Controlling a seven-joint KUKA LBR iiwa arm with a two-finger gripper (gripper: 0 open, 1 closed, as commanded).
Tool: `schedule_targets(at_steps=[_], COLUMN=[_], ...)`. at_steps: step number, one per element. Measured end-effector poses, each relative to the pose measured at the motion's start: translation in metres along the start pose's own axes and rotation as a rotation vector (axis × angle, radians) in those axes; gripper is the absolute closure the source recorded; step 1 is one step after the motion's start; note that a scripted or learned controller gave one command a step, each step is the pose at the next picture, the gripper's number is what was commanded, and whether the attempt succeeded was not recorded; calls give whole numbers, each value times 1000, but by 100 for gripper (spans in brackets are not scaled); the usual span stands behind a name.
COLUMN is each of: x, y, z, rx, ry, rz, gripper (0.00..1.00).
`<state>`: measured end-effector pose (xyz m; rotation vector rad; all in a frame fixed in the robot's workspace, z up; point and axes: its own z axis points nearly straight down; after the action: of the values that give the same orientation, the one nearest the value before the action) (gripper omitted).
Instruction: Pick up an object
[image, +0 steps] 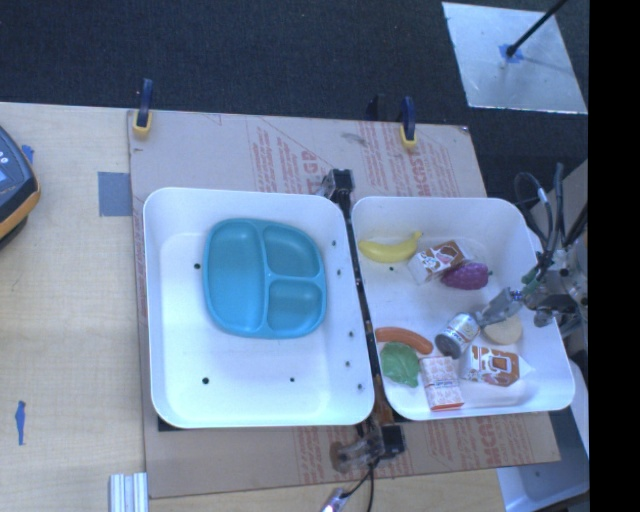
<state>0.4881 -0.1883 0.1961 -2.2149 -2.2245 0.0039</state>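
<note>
Two white bins sit side by side on a cardboard sheet clamped to the bench. Far left edge: a dark device with a yellow rim, well apart from everything. Left bin has a blue divided plate lying flat in its upper half. Right bin is cluttered: yellow banana at upper left, a small printed packet just beside it, touching a purple fruit-like item. Lower down, an orange-red sausage shape near the divider, a green item right under it, touching or nearly so. A red-and-white carton near the front wall, a silver can on its side above it, then another red-and-white packet and a pale round item. Gripper comes in from the right edge, low over the can and pale item; those two plus the packet crowd it. Finger opening: can't tell, tip is blurred into the clutter. Nothing visibly between the fingers.
</note>
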Motion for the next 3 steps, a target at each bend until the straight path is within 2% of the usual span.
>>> schedule_targets(at_steps=[1, 2, 3], x=[6, 34, 83], y=[55, 97, 146], z=[105, 104, 104], rx=[2, -1, -1], ry=[0, 0, 1], rz=[-2, -2, -1], gripper=[0, 0, 0])
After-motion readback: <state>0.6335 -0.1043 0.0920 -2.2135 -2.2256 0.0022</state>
